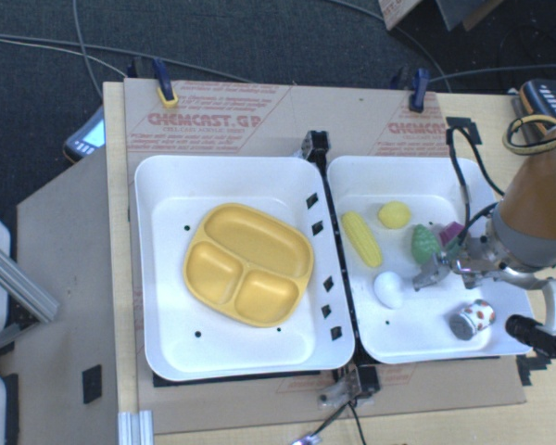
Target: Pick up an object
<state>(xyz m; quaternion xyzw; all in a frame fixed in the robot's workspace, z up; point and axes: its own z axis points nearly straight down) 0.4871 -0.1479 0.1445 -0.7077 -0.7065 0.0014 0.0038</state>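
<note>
**Gripper low in the right bin, green piece closest**

From my seat I see the gripper [442, 265] down inside the right-hand shallow white bin [426, 349], with the grey arm and its orange band [537, 193] coming in from three o'clock. I cannot tell whether it is spread or pressed together — the metal parts at the tip blur against the bin floor, and I see nothing clearly pinched there.

The nearest candidate is the small green knobbly toy [424, 242], lying just beside the tip at roughly eleven o'clock from it, possibly touching; a small magenta piece [451, 231] sits close at twelve o'clock, partly hidden by the wrist. The white egg-shaped object [387, 289] lies near, at about eight o'clock from the tip. The yellow corn-cob toy [361, 237] is farther off at nine to ten o'clock, its long axis running roughly from eleven to five. The round yellow lemon-like toy [395, 215] is at about ten o'clock, beyond the green one. A grey-and-red speckled lump [472, 319] rests at five o'clock, near the bin's front rim.

My count for the right bin: six loose things, one of each. The left white bin [167, 341] holds one item — a yellow three-compartment plastic plate [248, 263]. Both bins sit on the counter [222, 119].

I judge the green toy the likeliest pick.
</note>
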